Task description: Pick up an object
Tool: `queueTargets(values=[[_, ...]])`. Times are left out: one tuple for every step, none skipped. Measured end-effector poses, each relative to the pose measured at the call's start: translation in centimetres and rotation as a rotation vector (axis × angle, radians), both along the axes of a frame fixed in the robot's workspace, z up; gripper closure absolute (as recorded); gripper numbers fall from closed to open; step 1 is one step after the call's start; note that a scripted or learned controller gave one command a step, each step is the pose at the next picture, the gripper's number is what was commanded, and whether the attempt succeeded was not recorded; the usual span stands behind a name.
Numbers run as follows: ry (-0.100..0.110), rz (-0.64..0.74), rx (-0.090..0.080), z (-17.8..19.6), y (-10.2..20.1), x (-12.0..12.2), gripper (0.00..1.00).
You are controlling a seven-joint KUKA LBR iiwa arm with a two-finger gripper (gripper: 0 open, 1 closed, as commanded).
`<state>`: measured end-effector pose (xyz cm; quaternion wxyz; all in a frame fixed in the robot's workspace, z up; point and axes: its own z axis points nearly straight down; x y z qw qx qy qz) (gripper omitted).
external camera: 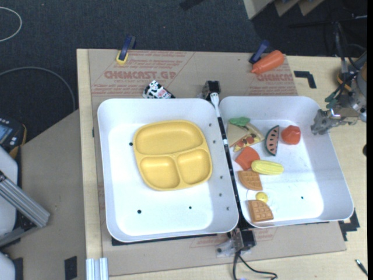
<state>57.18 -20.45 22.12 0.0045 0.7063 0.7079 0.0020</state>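
Toy waffles (260, 210) are crowded beside corn (267, 168) in the right bin (326, 182), so two could be snagged; the gripper's (322, 125) state cannot be told.

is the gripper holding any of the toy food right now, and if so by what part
Nothing is held. The gripper sits at the right bin's far right edge, with no item between its fingers; the nearest piece, the red tomato, lies apart from it.

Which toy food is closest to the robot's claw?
The red tomato, at the far right of the food pile in the right bin, nearest the gripper.
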Motion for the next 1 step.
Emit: queueTargets(values=[[0.005,-0.001,0.001,0.42,-0.01,0.08,1.00]])
